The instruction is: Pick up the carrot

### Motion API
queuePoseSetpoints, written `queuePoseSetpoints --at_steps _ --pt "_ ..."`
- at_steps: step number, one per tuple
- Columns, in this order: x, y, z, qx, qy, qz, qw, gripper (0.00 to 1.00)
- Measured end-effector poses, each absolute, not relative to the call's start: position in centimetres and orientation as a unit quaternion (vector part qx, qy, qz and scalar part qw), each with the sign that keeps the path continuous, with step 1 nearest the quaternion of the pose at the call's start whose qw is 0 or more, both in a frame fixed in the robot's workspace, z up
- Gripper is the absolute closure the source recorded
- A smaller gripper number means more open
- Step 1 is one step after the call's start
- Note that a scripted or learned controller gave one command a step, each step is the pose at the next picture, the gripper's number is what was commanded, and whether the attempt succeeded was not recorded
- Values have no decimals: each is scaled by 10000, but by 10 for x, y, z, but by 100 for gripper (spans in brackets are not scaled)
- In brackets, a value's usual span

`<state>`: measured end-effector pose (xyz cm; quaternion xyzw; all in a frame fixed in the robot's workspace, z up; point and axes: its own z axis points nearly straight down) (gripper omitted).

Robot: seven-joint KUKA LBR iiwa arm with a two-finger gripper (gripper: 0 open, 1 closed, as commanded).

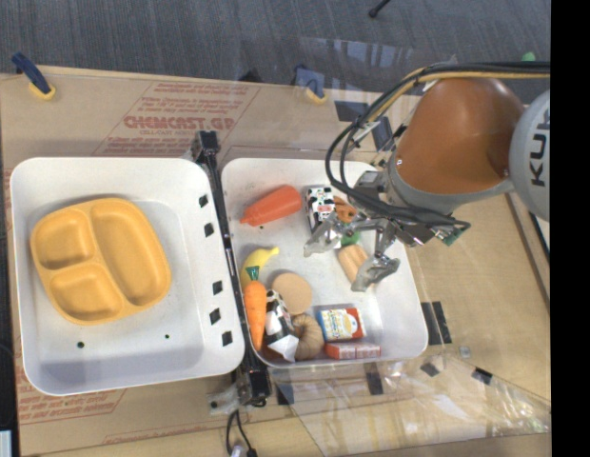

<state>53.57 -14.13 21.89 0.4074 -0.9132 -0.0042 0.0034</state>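
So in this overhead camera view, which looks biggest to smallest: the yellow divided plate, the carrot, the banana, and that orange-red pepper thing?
1. Yellow divided plate, by far the largest.
2. Orange-red pepper and carrot: the pepper is fatter, the carrot thinner but about as long, so I would not rank them.
3. Banana, smallest.

**Even overhead light, soft detail**

The scene is evenly and fairly brightly lit from above, with only faint, short shadows under the objects. The white bins [114, 369] come close to washing out, and the arm's orange band [457, 136] shows a broad soft sheen. Clear plastic sheeting [485, 403] (lower right) catches pale glare. Fine detail looks slightly soft and compressed throughout.
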Motion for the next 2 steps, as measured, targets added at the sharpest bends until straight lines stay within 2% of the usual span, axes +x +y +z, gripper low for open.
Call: queuePoseSetpoints --at_steps 1,2 --pt "561 -205 221 4036 -9149 14 -7 0" --pt "516 -118 91 4146 -9100 -15 -5 0"
